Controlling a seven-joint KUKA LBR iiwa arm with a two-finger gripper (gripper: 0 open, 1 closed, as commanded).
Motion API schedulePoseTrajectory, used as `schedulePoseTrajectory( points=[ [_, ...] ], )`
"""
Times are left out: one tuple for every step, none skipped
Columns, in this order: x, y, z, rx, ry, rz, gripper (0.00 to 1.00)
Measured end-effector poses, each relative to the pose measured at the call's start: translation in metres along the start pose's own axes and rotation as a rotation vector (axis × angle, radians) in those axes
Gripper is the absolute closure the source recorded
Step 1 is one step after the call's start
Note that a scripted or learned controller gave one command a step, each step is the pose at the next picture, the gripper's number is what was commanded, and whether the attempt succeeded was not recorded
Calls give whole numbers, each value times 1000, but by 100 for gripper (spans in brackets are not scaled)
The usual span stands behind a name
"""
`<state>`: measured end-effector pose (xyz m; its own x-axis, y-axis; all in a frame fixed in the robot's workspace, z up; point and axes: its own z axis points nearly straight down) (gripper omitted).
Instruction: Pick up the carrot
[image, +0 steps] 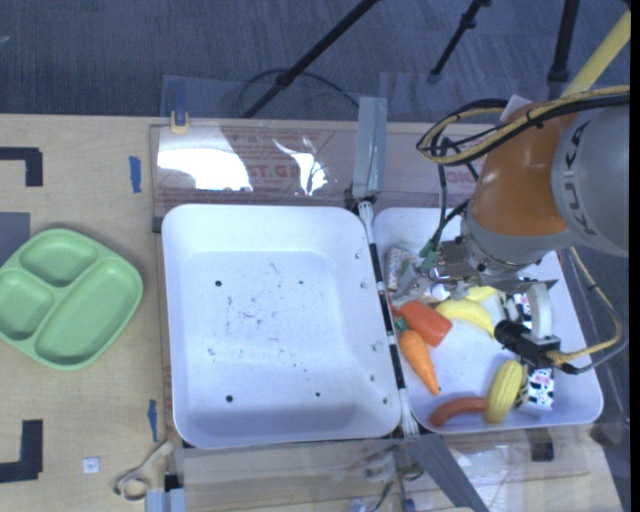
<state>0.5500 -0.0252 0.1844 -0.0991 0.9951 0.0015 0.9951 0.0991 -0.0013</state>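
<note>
Nearest in the right bin lie one sausage and one corn cob, then one carrot by its left wall, two bananas beyond, and the gripper, its opening impossible to tell.

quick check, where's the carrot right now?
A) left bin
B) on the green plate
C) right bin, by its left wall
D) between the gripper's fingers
C: the carrot lies in the right bin, close to its left wall beside the divider, with a sausage and a banana near it.
</note>
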Motion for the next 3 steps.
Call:
schedulePoseTrajectory(
  points=[
    [32, 31, 0, -4, -1, -114, 0],
    [1, 117, -1, -4, -2, -155, 0],
    [1, 117, -1, -4, -2, -155, 0]
  ],
)
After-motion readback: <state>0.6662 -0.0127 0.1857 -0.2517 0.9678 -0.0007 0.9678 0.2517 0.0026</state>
